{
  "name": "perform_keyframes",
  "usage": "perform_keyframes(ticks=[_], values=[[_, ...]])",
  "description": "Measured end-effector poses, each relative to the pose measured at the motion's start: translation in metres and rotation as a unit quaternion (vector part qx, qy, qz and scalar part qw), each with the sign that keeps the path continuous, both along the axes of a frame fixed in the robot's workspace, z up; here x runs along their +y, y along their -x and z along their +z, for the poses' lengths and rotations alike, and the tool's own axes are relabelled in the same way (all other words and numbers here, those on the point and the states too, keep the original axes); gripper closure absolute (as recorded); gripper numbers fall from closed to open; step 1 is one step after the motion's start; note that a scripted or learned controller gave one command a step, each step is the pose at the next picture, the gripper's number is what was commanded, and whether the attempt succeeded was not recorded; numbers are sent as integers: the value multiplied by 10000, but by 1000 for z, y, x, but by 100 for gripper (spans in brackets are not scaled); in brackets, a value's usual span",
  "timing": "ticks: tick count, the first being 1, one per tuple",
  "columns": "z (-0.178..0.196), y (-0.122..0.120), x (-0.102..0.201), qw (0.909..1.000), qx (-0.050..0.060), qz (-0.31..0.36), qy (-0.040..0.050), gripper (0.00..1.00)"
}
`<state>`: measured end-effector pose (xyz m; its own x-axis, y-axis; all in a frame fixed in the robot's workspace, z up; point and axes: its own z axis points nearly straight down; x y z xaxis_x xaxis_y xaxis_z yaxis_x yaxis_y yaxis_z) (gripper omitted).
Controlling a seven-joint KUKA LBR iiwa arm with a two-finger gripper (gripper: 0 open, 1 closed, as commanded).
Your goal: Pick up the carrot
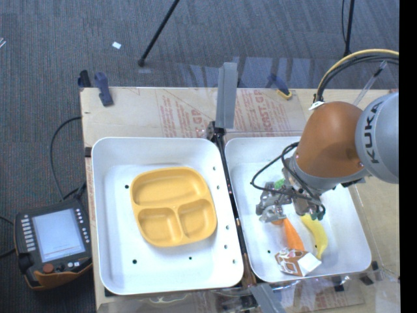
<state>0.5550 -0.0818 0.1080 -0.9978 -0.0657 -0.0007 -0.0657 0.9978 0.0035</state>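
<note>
One carrot (292,234), one banana (316,235)

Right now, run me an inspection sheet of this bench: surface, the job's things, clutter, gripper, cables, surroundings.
Surface: two white bins side by side; left bin, right bin.
Job's things: carrot in the right bin, lying just below the gripper.
Clutter: yellow divided plate in the left bin; banana beside the carrot; small brown-and-white item near the right bin's front.
Gripper: gripper low over the carrot's upper end; grasp not discernible.
Cables: black cables looping at the wrist.
Surroundings: teach pendant on the carpet, left.
</note>
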Motion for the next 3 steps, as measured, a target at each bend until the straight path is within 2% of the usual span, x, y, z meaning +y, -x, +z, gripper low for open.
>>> perform_keyframes(ticks=[1,2,3], values=[[-1,0,0,10000,5,3,-1,0],[-20,39,-22,9664,-38,2571,21,0],[-19,58,5,9792,-43,2030,16,0]])
